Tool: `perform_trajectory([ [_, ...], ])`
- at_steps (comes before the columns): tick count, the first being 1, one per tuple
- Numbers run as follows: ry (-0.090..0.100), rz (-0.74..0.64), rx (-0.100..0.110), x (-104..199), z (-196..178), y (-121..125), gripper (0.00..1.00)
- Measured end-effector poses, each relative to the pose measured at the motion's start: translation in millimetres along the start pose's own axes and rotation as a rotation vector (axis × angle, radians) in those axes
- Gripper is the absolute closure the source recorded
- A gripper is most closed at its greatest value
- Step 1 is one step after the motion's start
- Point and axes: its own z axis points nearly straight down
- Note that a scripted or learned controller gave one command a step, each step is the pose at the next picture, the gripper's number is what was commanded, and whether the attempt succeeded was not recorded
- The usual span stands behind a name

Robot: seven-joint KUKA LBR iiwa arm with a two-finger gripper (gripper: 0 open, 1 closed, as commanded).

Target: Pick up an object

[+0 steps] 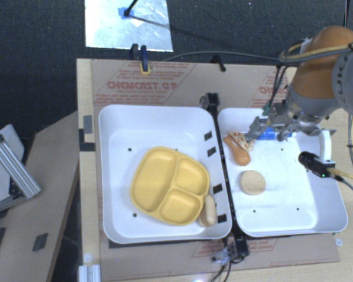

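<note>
Left bin [115, 175]: yellow divided tray [167, 184] near its front edge, a pale bread-like piece [209, 210] touching the tray's near right corner. Right bin [294, 216]: round beige bun [253, 182] mid-floor, probably light and soft, best taken across its width; orange hot-dog toy [238, 147] toward the back left corner, beside a blue item [269, 134]. Gripper [260, 128] over the back edge; grip state cannot be told. Bench: tan board, dark floor beyond.

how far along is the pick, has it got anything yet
Done: the gripper is down in the right bin, beside the orange hot-dog toy. In hand: nothing seen between its fingers. Left: grasping and lifting; the toy and the round tan piece lie on the bin floor.
</note>
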Motion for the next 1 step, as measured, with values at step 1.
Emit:
perform_trajectory([
  [1,-0.001,-0.002,-0.012,0.1,-6.7,2.8,0.00],
])
